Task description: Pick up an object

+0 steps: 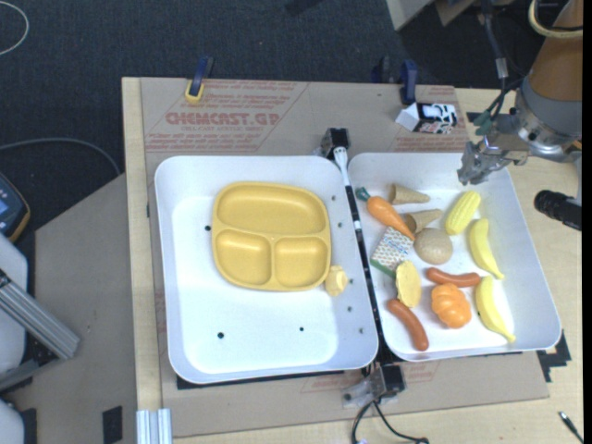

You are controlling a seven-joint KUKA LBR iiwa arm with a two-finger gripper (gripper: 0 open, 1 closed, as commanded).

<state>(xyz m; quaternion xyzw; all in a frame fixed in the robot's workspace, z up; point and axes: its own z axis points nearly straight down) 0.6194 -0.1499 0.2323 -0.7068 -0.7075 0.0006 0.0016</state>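
The right bin holds several toy foods: a carrot, two cones, a corn cob, two bananas, a beige ball, two sausages and an orange pumpkin. My gripper hangs over the far right part of this bin. It is just above and behind the corn cob, and nothing is visibly in its grasp. In the left bin lies a yellow divided plate, with a small yellow piece beside it.
A checkered packet and a yellow wedge lie among the foods. Black clips sit between the bins at the far and near ends. A black and white tag lies on the bench behind the right bin.
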